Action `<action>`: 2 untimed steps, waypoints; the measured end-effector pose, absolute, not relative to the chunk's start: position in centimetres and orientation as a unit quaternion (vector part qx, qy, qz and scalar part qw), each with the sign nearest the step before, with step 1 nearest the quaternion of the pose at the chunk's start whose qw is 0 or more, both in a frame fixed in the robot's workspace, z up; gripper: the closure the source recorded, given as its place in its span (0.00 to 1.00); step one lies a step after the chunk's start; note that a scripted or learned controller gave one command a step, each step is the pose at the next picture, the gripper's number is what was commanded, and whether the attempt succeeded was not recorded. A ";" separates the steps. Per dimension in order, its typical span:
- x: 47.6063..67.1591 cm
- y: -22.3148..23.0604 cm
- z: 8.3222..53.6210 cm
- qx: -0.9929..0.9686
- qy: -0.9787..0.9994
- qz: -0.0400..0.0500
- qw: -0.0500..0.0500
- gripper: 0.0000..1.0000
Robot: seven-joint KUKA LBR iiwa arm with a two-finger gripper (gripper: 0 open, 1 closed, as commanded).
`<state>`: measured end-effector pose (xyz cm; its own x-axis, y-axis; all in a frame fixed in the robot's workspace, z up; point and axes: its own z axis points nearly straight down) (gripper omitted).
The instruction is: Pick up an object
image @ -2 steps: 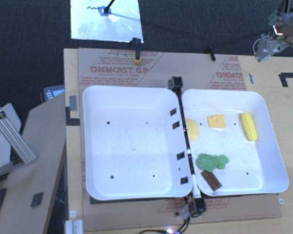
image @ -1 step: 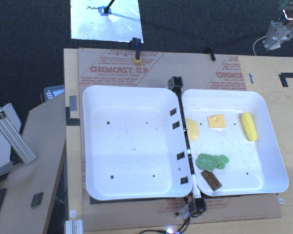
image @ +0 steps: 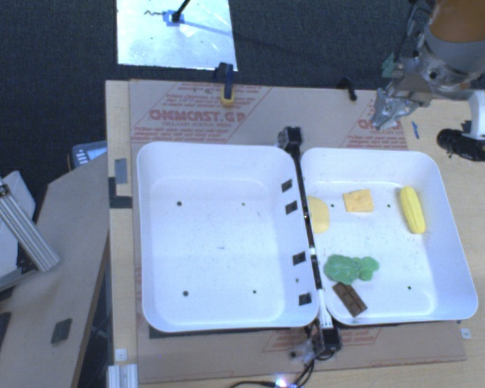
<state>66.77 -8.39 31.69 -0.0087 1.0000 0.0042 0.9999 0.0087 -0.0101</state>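
While the arm hangs up in the top right corner, let's sweep across the bench from the left: first comes the left bin [image: 218, 233], a shallow white tray showing bare floor with a few dark dots, and along its right wall runs the dark clipped seam [image: 301, 225] where the two trays meet. Just past that seam, right up against the left wall of the right bin [image: 449, 241], sits a pale yellow piece [image: 318, 214], half tucked at the edge. Below it, near the front, there's the green lumpy toy [image: 352, 267], and touching close under that a small brown bar [image: 348, 298] lying at a slant by the front left corner. Moving on right, an orange-yellow square slice [image: 357, 201] lies flat in the upper middle of the bin, and just beside it, further right, the yellow corn cob [image: 411, 209] lies lengthwise toward the far wall. And now the gripper [image: 385, 116]: it's outside the bin altogether, poised over the cardboard sheet [image: 194, 113] behind the right bin's back rim, pointing down, nothing between its fingers, though whether they're apart or together I can't tell from here. Every object lies well forward of it, the square slice and corn cob the nearest, the brown bar the farthest.
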 end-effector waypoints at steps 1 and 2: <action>66.9 -1.4 38.6 -0.703 -0.711 -0.004 -0.002 1.00; 62.5 2.7 28.1 -0.704 -0.710 0.003 0.005 1.00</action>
